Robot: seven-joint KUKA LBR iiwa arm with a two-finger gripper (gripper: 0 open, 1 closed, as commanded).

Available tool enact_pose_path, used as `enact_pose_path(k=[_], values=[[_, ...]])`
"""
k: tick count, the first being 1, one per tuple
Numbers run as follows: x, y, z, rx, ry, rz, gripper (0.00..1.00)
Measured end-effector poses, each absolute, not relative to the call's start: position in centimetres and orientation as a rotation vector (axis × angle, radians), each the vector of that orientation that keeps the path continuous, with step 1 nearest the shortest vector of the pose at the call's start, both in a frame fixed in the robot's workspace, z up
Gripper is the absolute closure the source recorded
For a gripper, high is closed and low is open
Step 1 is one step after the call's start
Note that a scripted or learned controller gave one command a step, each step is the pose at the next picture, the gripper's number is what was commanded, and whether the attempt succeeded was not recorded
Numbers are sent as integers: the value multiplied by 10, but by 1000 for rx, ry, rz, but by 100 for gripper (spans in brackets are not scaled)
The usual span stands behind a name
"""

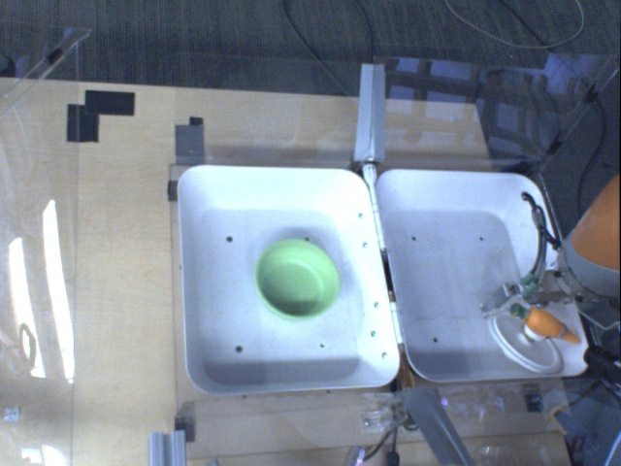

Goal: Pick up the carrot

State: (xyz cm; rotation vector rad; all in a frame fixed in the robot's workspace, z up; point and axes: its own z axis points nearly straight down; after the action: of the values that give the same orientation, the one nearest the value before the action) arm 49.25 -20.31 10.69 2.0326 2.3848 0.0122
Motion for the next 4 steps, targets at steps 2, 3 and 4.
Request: enact_pose_path(k=[2,3,4], values=[[490,-198,97,1898,2493,6,0],[494,-197,109,1889,2489,13,100],[494,-197,109,1890,2490,13,0]])
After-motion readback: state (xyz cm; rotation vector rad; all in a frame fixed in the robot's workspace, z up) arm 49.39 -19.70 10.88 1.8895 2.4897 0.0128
